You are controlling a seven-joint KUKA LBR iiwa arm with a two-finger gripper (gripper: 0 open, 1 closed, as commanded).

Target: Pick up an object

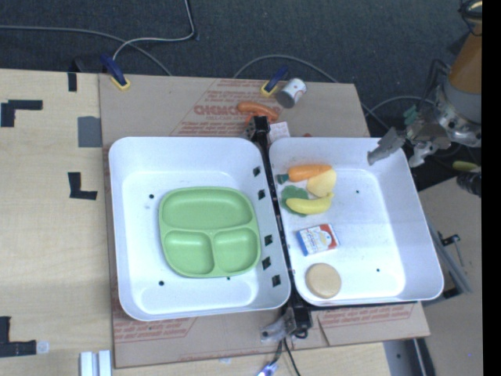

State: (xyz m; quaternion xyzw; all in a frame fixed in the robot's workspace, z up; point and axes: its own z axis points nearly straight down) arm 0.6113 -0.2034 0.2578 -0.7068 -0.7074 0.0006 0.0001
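Gripper (398,149) hovers at right bin's (407,233) top-right rim; can't tell its grip state; no obj between its tips. Toys lie along bin's left side: carrot (310,171), banana (307,205), carton (317,239), cookie (322,280); best approach: centre above one isolated item, e.g. cookie, descend straight.

The hand (398,149) hangs over the far right corner of the right bin (407,233). Just below it the white floor of that bin is bare, so there is lots of room to go down. Farther toward the middle wall sit a carrot (310,171), a yellow lemon-like toy (322,183) and a banana (308,204), all bunched close and touching. A small carton (317,240) and a round cookie (322,280) lie apart, with gaps around each. The left bin (133,210) has a green plate (210,232) in the middle.
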